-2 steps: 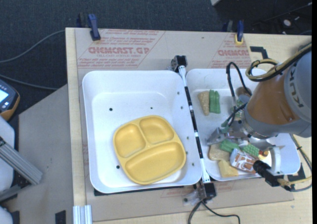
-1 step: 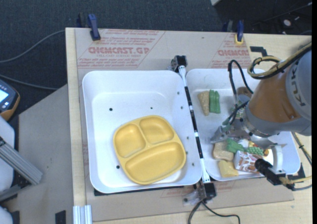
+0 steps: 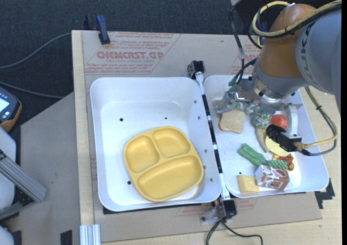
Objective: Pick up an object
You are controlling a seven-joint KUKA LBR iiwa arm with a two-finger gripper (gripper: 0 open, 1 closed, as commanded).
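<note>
A yellow divided plate (image 3: 164,163) lies in the left bin (image 3: 114,108). Over the right bin (image 3: 313,176) the gripper (image 3: 242,99) hangs just above a tan bread-slice toy (image 3: 233,122), open or closed I cannot tell. That flat slice could slip from a shallow pinch.

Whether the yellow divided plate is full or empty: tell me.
Empty: all three compartments of the yellow plate show bare yellow, with nothing lying in them.

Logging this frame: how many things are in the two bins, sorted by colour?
Yellow: 2, divided plate, wedge
Tan: 1, bread slice
Green: 1, long piece
Red: 1, round piece
Multicoloured: 1, packet
Total: 6 clearly seen; partly hidden pieces left uncounted.
</note>
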